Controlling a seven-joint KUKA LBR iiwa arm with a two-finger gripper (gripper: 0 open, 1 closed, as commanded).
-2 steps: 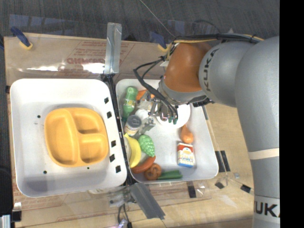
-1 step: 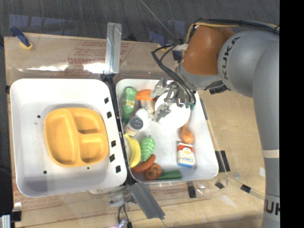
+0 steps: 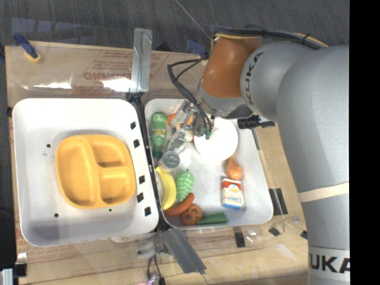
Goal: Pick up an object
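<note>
Reaching in from the right of the frame, the arm sets its gripper (image 3: 189, 122) low over the upper part of the right bin (image 3: 264, 189), just right of the green bottle (image 3: 158, 130), which lies with its long axis running up and down the frame. Whether the gripper is apart or together cannot be told, and nothing is seen clamped in it. Other candidates lie toward the lower edge: banana (image 3: 167, 189), green grapes (image 3: 184, 183), small carton (image 3: 232, 195).
</note>
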